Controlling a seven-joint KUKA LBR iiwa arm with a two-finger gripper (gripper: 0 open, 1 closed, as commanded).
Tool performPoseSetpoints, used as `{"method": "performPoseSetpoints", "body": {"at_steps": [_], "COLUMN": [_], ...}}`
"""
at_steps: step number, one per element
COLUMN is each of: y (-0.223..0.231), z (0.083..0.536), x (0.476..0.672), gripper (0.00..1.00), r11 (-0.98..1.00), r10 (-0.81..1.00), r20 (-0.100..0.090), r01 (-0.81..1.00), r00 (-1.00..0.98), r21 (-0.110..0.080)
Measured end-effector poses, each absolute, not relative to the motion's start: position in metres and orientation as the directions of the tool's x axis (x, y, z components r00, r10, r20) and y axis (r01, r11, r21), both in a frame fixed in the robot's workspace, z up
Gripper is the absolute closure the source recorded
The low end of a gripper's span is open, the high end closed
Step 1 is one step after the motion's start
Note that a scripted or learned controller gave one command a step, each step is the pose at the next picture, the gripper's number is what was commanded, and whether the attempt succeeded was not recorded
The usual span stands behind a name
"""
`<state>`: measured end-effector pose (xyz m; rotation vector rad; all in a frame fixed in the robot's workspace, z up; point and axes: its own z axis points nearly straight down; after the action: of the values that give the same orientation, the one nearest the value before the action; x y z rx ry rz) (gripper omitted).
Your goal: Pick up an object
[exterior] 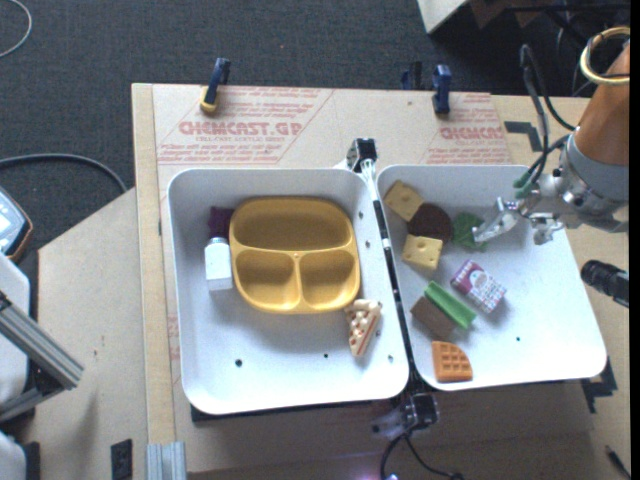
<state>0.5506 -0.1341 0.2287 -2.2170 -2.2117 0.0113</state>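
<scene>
We have the gripper (pixel 497 224) over the right bin (pixel 560 313), near its back edge, just beside a green toy (pixel 466 231); cannot tell its state. Nothing held. Toy food is loose in that bin for picking. Board under the bins reads "CHEMCAST GP" (pixel 240 128).

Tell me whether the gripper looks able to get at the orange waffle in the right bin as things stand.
Probably yes. The waffle lies flat near the front of the right bin, apart from the brown-and-green block behind it, with nothing on top. The gripper hangs over the same bin, so a short move toward the front should reach it.
</scene>
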Motion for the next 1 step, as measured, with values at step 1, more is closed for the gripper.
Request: {"method": "performPoseSetpoints", "body": {"at_steps": [1], "y": [-0.1342], "z": [0.2347], "x": [0.5531], "gripper": [0.00], "r11": [0.000], "r10": [1.000], "r20": [0.000], "r01": [1.000], "r00": [0.000], "r21": [0.000]}}
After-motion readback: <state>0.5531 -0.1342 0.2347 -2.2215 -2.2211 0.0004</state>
